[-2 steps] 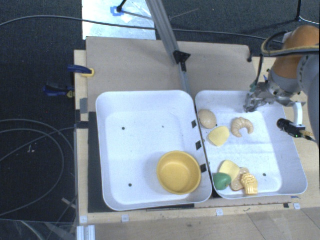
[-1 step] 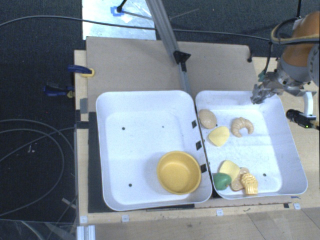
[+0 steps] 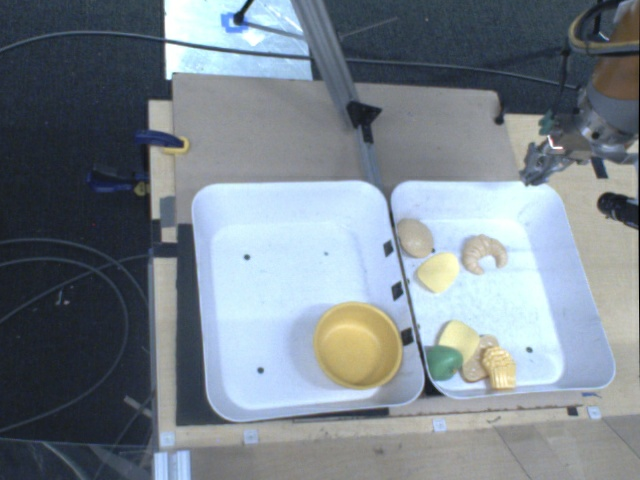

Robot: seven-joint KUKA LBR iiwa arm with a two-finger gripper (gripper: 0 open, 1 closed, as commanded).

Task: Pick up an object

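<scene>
Hovering pincer (image 3: 537, 165) beyond right bin (image 3: 575, 268) rim

Dark carpet (image 3: 70, 88) — loose cables (image 3: 60, 268)

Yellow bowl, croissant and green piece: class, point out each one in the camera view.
yellow bowl (image 3: 358, 343), camera view, inner floor of the bowl.
croissant (image 3: 484, 252), camera view, middle of its curved back.
green piece (image 3: 444, 360), camera view, centre of its top.
</scene>
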